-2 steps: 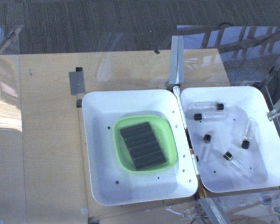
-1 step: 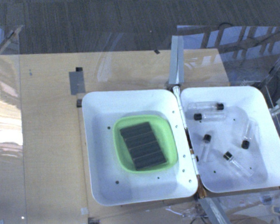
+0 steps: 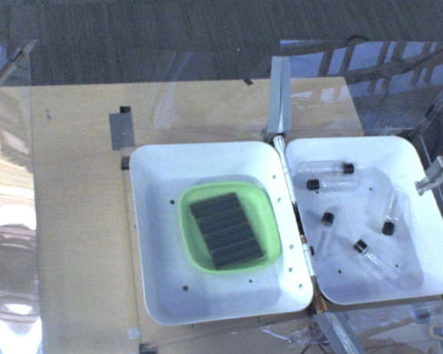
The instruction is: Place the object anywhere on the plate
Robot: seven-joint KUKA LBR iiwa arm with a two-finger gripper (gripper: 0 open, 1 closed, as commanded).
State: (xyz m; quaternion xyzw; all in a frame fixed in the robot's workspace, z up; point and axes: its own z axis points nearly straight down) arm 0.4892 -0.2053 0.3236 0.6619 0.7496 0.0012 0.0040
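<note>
Tool (image 3: pixel 439 172): a pale grey part of it pokes in at the right edge of the frame, over the right rim of the right bin; whether it is open or closed cannot be told, and nothing is seen in its grip.
Object (image 3: pixel 226 230): a dark, ribbed rectangular block, lying flat and slightly turned, in the middle of the green plate.
Green plate (image 3: pixel 188 214): a rounded-square dish with a raised lip, resting on the floor of the left bin, a little right of that bin's centre.
Left bin (image 3: pixel 158 239): shallow and white, centre of the frame, carrying the plate and the block.
Right bin (image 3: pixel 415 271): shallow and white, touching the left bin along a shared edge.
Vials (image 3: pixel 330 172): several clear tubes with black caps, scattered across the right bin's floor, well apart from the plate; one lies near the upper rim, others lower and to the right.
Surface (image 3: pixel 71 224): light wood, bare at the left of the frame, with strong glare along the left edge.
</note>
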